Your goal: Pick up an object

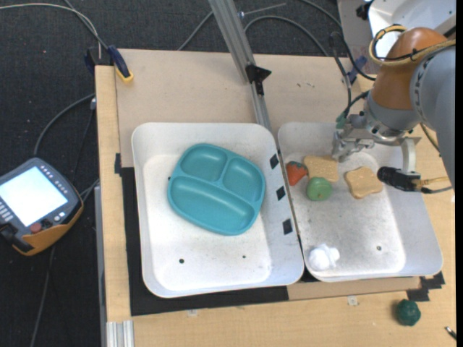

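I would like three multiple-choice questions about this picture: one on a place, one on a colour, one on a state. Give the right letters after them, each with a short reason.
1. Where does the divided plate lie?
A. in the left bin
B. in the right bin
C. on the floor

2. What colour is the ball in the right bin?
A. blue
B. green
C. yellow

3. How does the gripper stand?
A. over the left bin
B. resting on the divided plate
C. over the far end of the right bin

Answers:
1 A: the plate sits inside the left bin.
2 B: the ball beside the toast pieces is green.
3 C: the gripper hangs above the right bin's far end.
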Controlling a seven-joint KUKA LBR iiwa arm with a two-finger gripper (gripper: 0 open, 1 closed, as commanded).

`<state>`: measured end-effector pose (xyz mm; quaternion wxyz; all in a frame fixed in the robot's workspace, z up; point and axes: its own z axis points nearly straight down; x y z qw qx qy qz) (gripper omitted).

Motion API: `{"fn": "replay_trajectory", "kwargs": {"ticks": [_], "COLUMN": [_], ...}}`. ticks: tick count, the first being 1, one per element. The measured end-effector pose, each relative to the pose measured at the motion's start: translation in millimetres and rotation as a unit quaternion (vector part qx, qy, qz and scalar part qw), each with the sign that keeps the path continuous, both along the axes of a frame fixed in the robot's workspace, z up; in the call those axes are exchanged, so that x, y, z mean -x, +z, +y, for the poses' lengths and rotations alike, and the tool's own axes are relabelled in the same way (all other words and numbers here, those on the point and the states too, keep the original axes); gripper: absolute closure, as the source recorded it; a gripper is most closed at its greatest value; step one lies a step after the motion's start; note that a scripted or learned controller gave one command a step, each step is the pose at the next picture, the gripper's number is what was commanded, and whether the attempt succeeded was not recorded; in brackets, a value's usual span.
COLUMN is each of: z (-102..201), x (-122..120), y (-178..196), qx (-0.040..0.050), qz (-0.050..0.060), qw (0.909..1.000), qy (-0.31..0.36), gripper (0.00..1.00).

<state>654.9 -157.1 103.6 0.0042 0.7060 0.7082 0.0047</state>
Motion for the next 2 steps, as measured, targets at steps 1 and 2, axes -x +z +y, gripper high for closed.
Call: {"fn": "replay_trajectory", "kwargs": {"ticks": [1,2], "z": [8.4,14.1], "x": [-7.0,-9.7], "y": [50.3,95.8], "qx": [0.0009,0.0008], "qz": [0.003,0.003], "qw": [1.0000,1.0000], "qy": [0.000,-0.001], "gripper": [1.00,1.00]}}
